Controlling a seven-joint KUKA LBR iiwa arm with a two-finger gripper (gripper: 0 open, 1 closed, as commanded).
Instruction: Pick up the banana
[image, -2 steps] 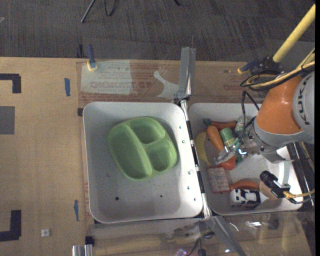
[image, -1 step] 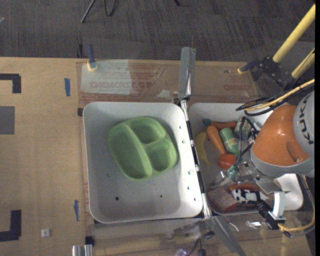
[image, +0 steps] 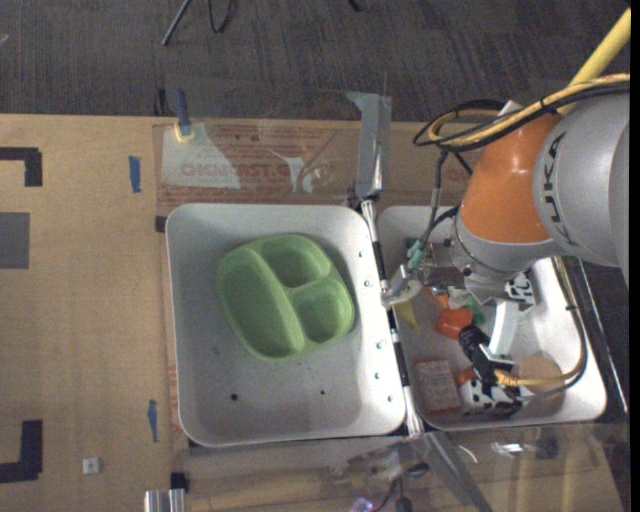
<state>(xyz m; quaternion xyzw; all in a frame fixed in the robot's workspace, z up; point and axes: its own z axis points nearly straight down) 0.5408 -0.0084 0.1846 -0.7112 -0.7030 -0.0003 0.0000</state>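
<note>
A pale wooden bench (image: 80, 300), marked along its left edge with black tape corners and a few scraps of blue tape (image: 134, 173), carries two shallow white bins seen from above. The left bin (image: 190, 400) holds a green divided plate (image: 285, 295), which lies flat a little above the bin's middle and clear of all four walls. A metal divider strip (image: 368, 150) runs down between the two bins. In the right bin (image: 592, 395), the banana (image: 408, 316) shows as a small sliver of yellow close against the left wall, about halfway down, largely overlapped by the hardware above it. The gripper (image: 420, 278) hangs over that same left side of the bin, just above the banana in the view; whether it is open or closed cannot be told from this angle, and nothing can be seen held in it. Just right of the banana lies a small orange-red object (image: 452, 322), and below that a brownish block (image: 435, 378) rests near the bin's lower wall. The grey arm (image: 590, 180), with its orange band (image: 500, 200), reaches in from the right and covers much of the bin, with yellow cables (image: 600, 55) looping over it at the upper right.
</note>
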